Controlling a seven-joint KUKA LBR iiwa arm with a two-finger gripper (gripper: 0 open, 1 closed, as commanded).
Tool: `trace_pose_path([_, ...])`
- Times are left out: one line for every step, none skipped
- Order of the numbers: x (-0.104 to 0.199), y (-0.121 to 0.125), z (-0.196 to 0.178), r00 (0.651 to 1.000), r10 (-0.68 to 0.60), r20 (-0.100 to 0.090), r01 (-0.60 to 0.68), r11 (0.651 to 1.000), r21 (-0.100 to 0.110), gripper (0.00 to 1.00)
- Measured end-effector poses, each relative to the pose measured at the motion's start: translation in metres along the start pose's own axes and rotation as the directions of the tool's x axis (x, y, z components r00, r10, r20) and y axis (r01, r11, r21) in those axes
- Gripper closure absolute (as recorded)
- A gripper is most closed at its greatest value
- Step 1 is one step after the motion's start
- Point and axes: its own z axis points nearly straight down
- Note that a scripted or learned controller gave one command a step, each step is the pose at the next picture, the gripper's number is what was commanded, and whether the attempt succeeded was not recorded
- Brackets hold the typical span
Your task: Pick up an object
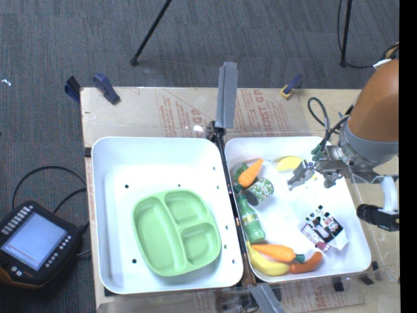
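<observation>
My gripper point(315, 178) hangs over the upper right part of the right bin point(287, 204), with its fingers apart and nothing between them. A yellow piece of fruit point(288, 163) lies just to its left. Farther left lie an orange carrot point(251, 171), a green can point(261, 190) and a green bottle point(250, 220). A small patterned box point(322, 229) lies below the gripper. Along the bin's front edge lie a second carrot point(276, 251), a banana point(266, 264) and a small orange vegetable point(308, 263).
The left bin point(117, 175) holds a green divided plate point(177, 232). A grey post point(227, 100) stands behind the seam between the bins. A control pendant point(32, 240) sits on the floor at left. Blue clamps point(104, 87) grip the bench's back edge.
</observation>
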Motion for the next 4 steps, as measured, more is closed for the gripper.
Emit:
trace_pose_path([0.000,0.000,0.000,1.000,0.000,0.000,0.000,1.000,0.000,0.00])
trace_pose_path([0.030,0.016,0.116,0.997,-0.075,0.000,0.075,0.997,0.002,0.00])
trace_pose_path([-0.056,0.016,0.101,0.989,-0.150,0.001,0.150,0.989,-0.003,0.00])
trace_pose_path([-0.082,-0.040,0.139,0.992,-0.127,-0.005,0.127,0.992,0.001,0.00])
